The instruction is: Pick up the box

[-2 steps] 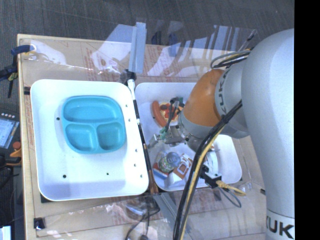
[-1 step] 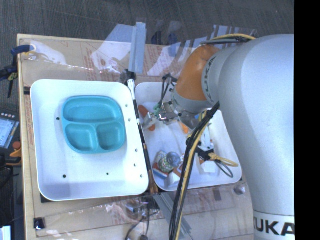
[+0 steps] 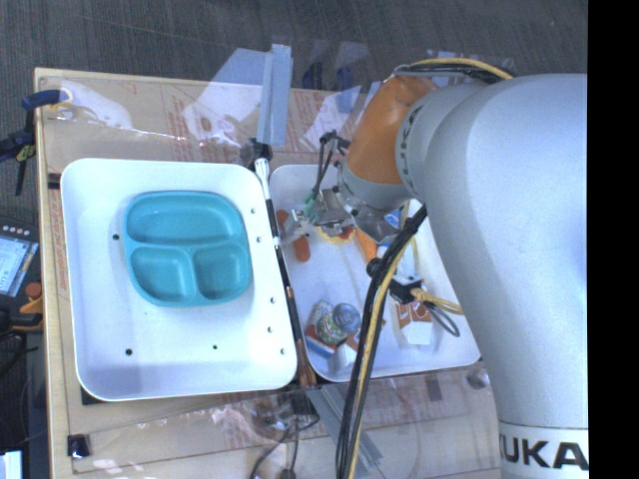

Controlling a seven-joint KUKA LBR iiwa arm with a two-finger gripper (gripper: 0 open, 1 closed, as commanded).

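A small white and brown box (image 3: 413,324) lies in the right bin (image 3: 290,183) near its front right corner, partly crossed by a yellow and black cable. My gripper (image 3: 310,219) is low over the back left part of that bin, well away from the box. The orange-banded wrist (image 3: 384,138) and the big grey arm cover much of the bin behind it. Nothing shows between the gripper's tips from this angle.
An orange carrot-like piece (image 3: 303,249) lies just below the gripper. A round can-like object (image 3: 334,323) rests at the bin's front left. The left bin (image 3: 90,267) holds a blue divided tray (image 3: 188,245). A cable (image 3: 367,347) hangs across the right bin's front.
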